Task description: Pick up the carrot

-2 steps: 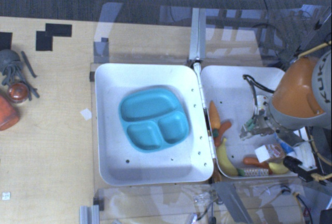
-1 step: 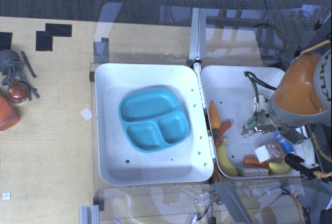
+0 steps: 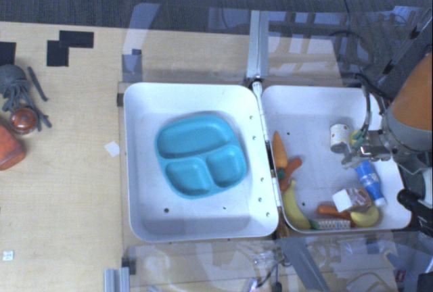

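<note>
Pincer [image 3: 356, 152]: mine hung over the right bin's right side; whether clenched or released, I couldn't tell.
Worktop [image 3: 67, 203]: it bore two white bins side by side.
Left bin [image 3: 145, 216]: it held a blue divided tray [image 3: 201, 155].
Right bin [image 3: 311, 105]: carrot [image 3: 279, 151] lay along its left wall, above a banana [image 3: 293, 208].

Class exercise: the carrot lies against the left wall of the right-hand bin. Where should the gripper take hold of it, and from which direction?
Probably the carrot's upper middle, coming straight down from above. It lies flat and lengthwise along the right bin's left wall, so the fingers should close across its narrow width. Its lower end crowds an orange-red piece and the banana; the upper half is freer.
</note>
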